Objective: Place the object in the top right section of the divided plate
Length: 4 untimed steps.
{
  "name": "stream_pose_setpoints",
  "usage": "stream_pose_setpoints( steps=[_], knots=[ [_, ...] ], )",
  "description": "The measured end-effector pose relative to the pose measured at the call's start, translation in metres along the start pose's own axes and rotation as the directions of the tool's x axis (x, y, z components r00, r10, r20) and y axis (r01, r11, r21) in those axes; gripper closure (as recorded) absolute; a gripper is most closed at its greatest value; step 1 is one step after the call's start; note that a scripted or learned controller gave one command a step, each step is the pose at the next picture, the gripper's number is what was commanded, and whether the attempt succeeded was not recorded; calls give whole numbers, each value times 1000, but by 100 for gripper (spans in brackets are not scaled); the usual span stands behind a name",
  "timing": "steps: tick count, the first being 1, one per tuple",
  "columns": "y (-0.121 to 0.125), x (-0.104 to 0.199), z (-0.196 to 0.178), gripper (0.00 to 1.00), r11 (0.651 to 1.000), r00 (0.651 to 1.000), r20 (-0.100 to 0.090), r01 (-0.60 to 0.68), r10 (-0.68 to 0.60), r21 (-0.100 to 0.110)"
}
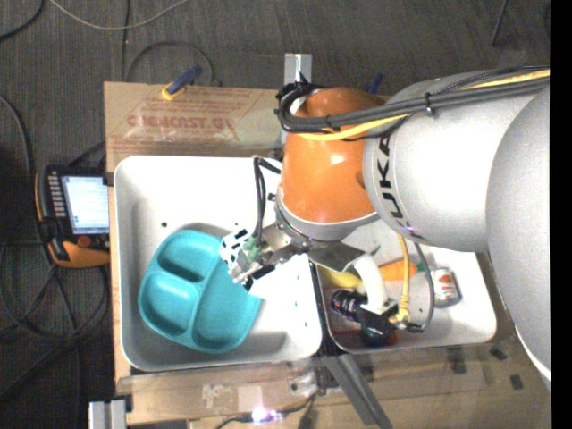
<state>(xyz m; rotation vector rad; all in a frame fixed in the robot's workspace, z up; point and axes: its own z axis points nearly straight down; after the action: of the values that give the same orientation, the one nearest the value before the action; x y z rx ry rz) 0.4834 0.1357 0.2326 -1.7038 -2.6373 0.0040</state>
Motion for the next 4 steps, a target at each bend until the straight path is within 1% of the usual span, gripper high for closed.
stream_pose_setpoints(
  steps=[1, 2, 3, 4],
  knots=[
    [-49, -109, 38, 100, 1000, 1000, 1, 30, -30, 0],
    [65, -97, 28, 100, 999, 999, 0, 50, -50, -1],
    [48, 30, -26, 100, 963, 963, 1, -269, 269, 1],
    [29, 31, 9, 100, 977, 977, 2, -212, 212, 1]
  ],
)
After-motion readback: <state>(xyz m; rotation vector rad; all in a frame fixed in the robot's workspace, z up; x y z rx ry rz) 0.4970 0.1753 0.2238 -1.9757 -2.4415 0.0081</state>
